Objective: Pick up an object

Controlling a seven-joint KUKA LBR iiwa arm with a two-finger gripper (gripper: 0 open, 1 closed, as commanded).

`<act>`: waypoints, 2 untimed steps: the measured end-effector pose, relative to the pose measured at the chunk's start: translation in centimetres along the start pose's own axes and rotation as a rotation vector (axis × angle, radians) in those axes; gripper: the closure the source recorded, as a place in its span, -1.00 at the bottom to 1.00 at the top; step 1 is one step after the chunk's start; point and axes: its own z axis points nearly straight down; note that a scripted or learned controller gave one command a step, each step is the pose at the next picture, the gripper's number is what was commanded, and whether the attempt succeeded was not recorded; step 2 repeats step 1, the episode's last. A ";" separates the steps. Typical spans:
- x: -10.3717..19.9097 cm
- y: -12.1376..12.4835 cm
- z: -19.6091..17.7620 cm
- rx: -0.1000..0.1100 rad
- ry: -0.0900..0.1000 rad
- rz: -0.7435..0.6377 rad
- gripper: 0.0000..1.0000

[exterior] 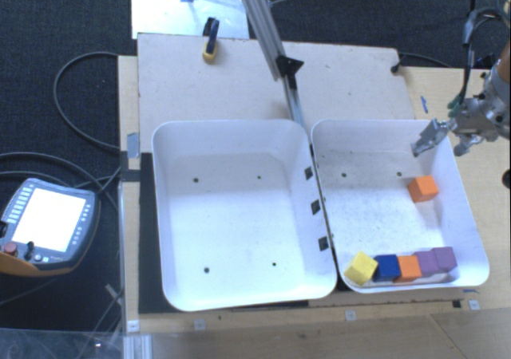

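Observation:
The right bin [351,134] holds several small cubes. A lone orange cube [423,188] rests near its right wall. Along the front wall runs a row: a yellow cube [361,268], a blue cube [388,267], a second orange cube [409,267] and two purple cubes [438,260]. My gripper [445,142] hovers over the bin's back right corner, a little above and behind the lone orange cube. It is open, with nothing between its fingers.
The left bin [172,142] sits beside the right one, joined by a ridge with black clips. A slanted metal pole [267,26] crosses the board behind. A teach pendant [44,226] lies off the bench at left.

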 end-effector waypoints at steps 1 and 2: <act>-0.7 9.3 9.1 0.000 -0.002 -0.004 -1.00; -0.7 9.3 9.1 0.000 -0.002 -0.004 -1.00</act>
